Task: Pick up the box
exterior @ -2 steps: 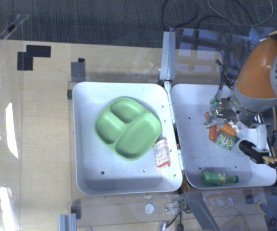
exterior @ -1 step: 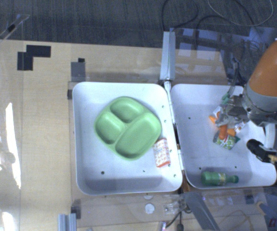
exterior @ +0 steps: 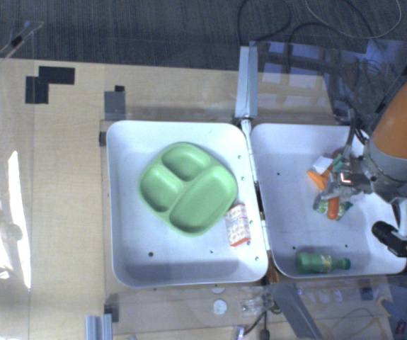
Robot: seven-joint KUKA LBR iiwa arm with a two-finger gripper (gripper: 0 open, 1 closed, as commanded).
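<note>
A small red-and-white patterned box [exterior: 238, 225] lies in the left bin [exterior: 125, 261], at its right wall beside the green plate. My gripper [exterior: 340, 183] hangs low over the upper middle of the right bin [exterior: 288, 140], far from that box. It sits on a small pile: a white and orange piece [exterior: 322, 166], an orange carrot-like item [exterior: 317, 179] and a green-and-orange item [exterior: 332, 206]. The gripper body hides what is directly under it.
A green three-part plate [exterior: 187, 188] takes up the middle of the left bin. A green bottle [exterior: 320, 263] lies on its side near the right bin's front wall. The arm's orange band [exterior: 403, 122] hangs over the right bin's right edge.
</note>
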